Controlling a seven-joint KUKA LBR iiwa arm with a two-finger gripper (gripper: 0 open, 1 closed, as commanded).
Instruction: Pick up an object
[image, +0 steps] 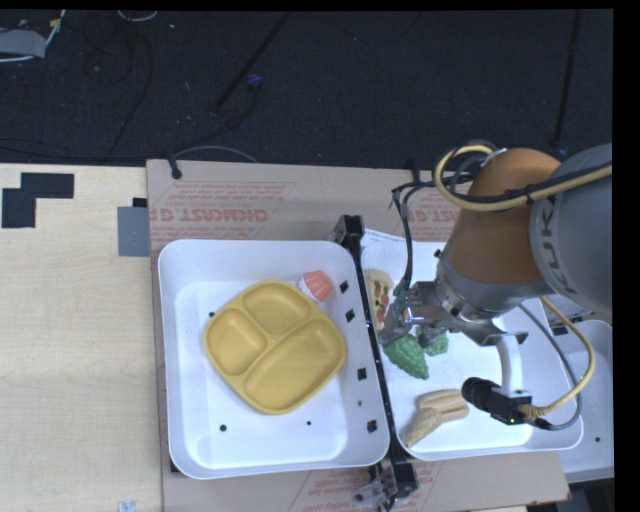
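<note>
The green leafy toy (408, 354) lies in the right bin (560, 440), close to the divider between the two bins; it looks light and soft, perhaps a rubbery or plastic vegetable, so it should give a little under pressure and is best taken across its narrow middle rather than by a ragged edge; the pale banana-shaped piece (436, 413) lies near it toward the bin's front, smooth and curved, likely to slip unless pinched across its width; the gripper (400, 322) hangs low just above the green toy, perhaps touching it; how far it is spread, and whether it grips anything, I cannot tell.
</note>
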